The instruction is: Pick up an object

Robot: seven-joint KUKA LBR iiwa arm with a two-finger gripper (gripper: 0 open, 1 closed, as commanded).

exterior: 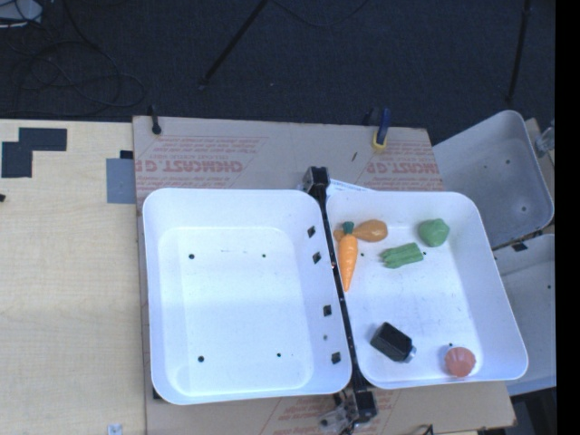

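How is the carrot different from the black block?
The carrot is orange with a green top; the black block is dark all over. The carrot is long and tapered, while the black block is short and boxy. The carrot lies along the divider side of the right bin, touching an orange pear-shaped toy; the black block sits apart from the others, nearer the front. Both lie in the same right bin.

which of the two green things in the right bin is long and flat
The green piece nearer the bin's middle, beside the carrot. The other green one, toward the far right corner, is short and chunky.
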